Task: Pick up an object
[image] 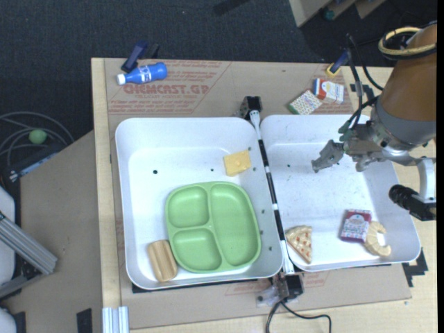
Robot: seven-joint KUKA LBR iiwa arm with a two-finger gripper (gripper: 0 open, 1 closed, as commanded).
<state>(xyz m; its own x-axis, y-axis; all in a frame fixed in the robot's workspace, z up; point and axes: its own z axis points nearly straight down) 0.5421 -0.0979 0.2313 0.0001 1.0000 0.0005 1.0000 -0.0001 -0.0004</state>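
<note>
- Well, nothing is picked yet: your left bin (132, 186) holds a green tray (211, 226), cheese (237, 162) and bread (161, 260).
- Right bin (305, 144): pizza (300, 241), red packet (354, 225), cookie (378, 238).
- Your hand (326, 159) hovers above bare floor; I can't tell its state.

- Bright, even light falls from overhead on the worktop (104, 186).
- Both white bins (139, 158) run close to washed-out, without sharp glare.
- Shadows are soft and short.
- Overall sharpness is moderate; small things look slightly soft.
- The floor beyond the worktop's far edge is dim.
</note>
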